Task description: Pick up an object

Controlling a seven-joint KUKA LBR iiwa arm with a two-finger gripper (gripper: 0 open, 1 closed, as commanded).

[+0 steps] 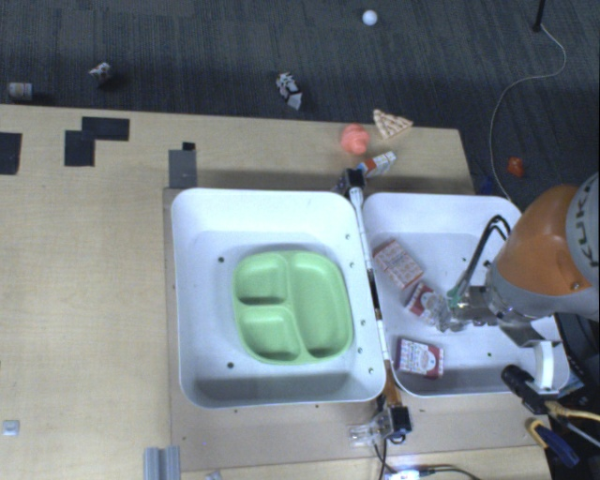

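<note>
Camera view: gripper (448, 312) down in right bin (441, 214), touching small packet (421, 299) beside green tray (291, 305); grip state impossible to tell; reaching step, next needing firm closure then lift

A green divided tray (292, 306) lies in the left white bin (202, 281), filling most of its floor. On the wooden counter (84, 300) behind the bins sit a pink ball (355, 139), a tan wedge-shaped piece (392, 123) just beside it, and a small tube (378, 165) near the bins' shared edge. Black patches (94, 139) mark the counter's far left. On the dark carpet (234, 47) beyond lie a white ball (369, 17) and small scattered bits.
</note>
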